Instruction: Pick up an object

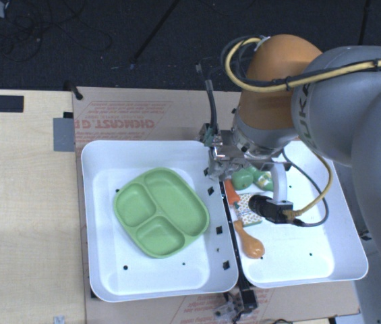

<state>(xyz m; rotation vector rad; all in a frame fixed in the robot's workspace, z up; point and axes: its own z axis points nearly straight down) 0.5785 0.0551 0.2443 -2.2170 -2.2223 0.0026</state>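
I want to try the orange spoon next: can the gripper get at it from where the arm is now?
Probably yes. The orange spoon lies bare in the right bin, with nothing on top of it, just in front of the arm's wrist. It sits close to the bin's inner wall, which may crowd the fingers.

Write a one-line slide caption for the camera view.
KUKA arm reaching over the right bin of small objects; green divided plate in the left bin.

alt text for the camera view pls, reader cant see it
A grey and orange robot arm reaches down over the right bin, above a small cluster of objects. The left bin holds a green divided plate.
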